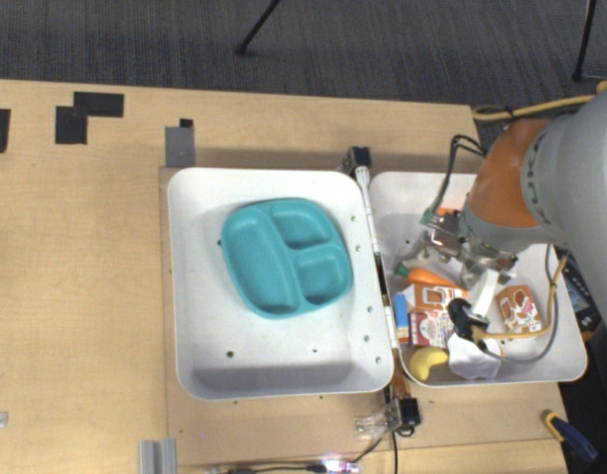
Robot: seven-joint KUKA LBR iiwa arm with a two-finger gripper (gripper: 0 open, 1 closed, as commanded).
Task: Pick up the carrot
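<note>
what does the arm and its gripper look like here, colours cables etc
The arm is a thick, rounded grey body with a broad orange band above the wrist. Below the band sits a grey metal wrist block leading to the gripper, a compact mass of silver and dark metal parts. Thin dark cables loop from the band area down toward the gripper, and another thin cable curves along the arm's near side.

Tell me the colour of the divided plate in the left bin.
Teal, plain with no pattern; the divided plate shows clearly in the camera view.
</note>
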